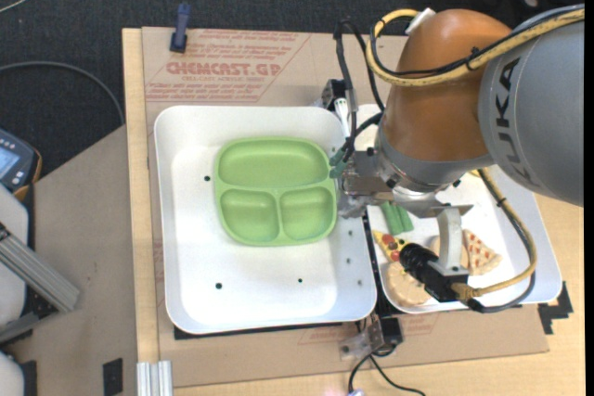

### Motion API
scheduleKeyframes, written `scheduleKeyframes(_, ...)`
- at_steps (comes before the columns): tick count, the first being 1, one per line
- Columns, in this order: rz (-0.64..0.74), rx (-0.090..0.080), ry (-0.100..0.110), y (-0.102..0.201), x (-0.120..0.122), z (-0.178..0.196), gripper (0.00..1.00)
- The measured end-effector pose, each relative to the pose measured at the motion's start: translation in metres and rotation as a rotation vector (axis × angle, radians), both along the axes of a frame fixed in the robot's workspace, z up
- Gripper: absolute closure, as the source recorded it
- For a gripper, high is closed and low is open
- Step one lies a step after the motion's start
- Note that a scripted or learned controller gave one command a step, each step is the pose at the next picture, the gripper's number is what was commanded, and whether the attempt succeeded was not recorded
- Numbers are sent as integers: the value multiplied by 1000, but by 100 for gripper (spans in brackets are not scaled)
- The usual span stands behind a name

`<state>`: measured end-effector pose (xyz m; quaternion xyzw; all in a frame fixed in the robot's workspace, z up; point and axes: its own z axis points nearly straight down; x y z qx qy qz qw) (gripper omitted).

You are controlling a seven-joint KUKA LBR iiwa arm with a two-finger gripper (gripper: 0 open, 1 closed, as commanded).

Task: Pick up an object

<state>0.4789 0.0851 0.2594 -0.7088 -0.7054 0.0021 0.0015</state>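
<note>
Red "CHEMCAST G P" on the cardboard sheet; "KUKA" letters on the arm.

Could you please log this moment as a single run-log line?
arm: over right bin | gripper: at green divided plate right rim | plate: in left bin | right bin: pizza slice, green piece | grasp: unconfirmed

Scene is evenly and fairly brightly lit from overhead; white bins are rendered near clipping, little surface detail retained; soft highlight is seen on orange band of arm, glare is mild; a soft shadow is cast below green tray; dark floor is underexposed; sharpness is moderate overall, fine texture smeared by compression; slight softness is noted at frame corners
</note>
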Motion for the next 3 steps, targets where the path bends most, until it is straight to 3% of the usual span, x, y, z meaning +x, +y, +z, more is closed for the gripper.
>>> scheduleKeyframes(1, 9, 5, -22, 20, 2, 155, 100)
scheduleKeyframes(2, 6, 1, -10, 20, 1, 157, 100)
scheduleKeyframes(3, 11, -1, 6, 92, -1, 58, 100)
